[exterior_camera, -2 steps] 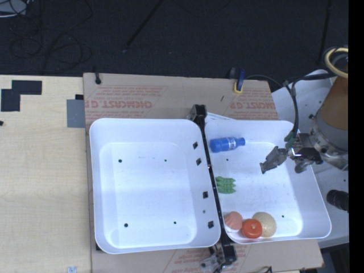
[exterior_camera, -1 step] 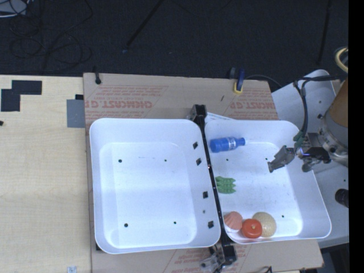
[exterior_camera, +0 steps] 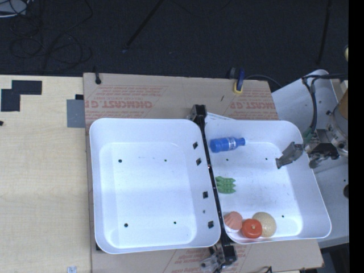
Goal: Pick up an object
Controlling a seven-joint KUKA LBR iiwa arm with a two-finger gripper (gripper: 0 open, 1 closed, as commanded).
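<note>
Blue bottle (exterior_camera: 227, 144) lying crosswise, cap rightward (slightly up); gripper (exterior_camera: 301, 156) spread, holding nothing.

A single fixed camera looked down from above the bench at a slant, from a moderate height. It took in both shallow white plastic bins (exterior_camera: 149, 134) side by side near the middle, the brown cardboard sheet (exterior_camera: 142, 98) beneath them, the pale wooden benchtop (exterior_camera: 40, 169) at left, and a dark floor (exterior_camera: 170, 27) across the top, which was the far side. The grey arm's two-finger gripper (exterior_camera: 301, 155) entered from the right edge.
</note>
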